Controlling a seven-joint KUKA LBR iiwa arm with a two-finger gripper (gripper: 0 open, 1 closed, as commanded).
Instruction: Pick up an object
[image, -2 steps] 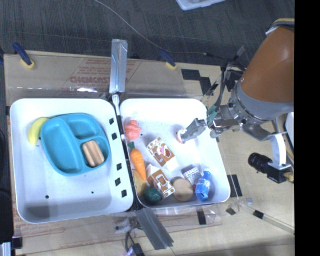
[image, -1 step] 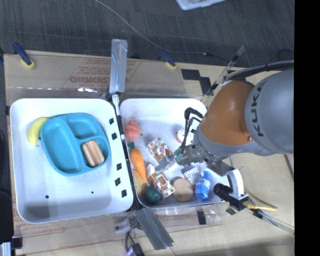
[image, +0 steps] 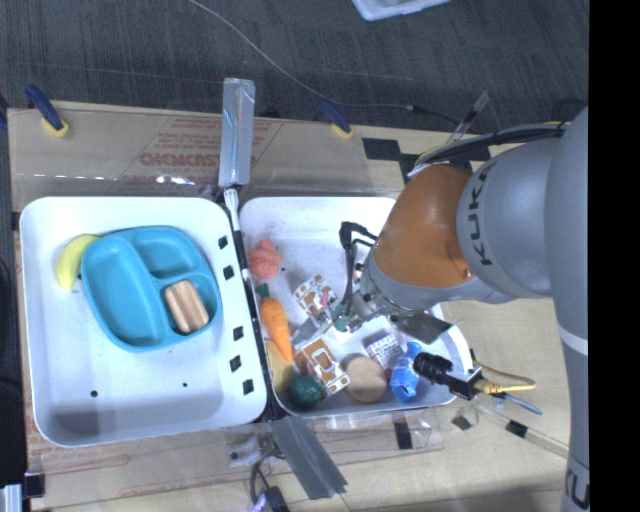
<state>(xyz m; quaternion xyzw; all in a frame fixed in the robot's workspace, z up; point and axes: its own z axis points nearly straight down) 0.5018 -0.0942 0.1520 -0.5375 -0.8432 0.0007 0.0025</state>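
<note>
While lowered over the right white bin (image: 300, 212), gripper (image: 345, 318) fingers impossible to tell apart; counted: one orange plastic carrot (image: 277, 327), two printed cartons (image: 314, 296).

My arm (image: 500, 230), grey with an orange band, is reaching in from the right over the right bin (image: 300, 215). My tool (image: 345, 318) is hanging low among the bin's clutter, just beside a small printed carton (image: 316, 297). A carrot (image: 277, 326) is lying along the bin's left wall, with a pinkish lump (image: 265, 259) above it and a dark green ball (image: 306, 391) below. A second carton (image: 320, 362), a tan round piece (image: 366, 378) and a blue item (image: 404, 376) are crowding the near edge. In the left bin (image: 60, 400), a blue divided plate (image: 140, 275) is carrying a tan roll (image: 186, 306), and a banana (image: 70, 258) is touching the plate's left rim.
</note>
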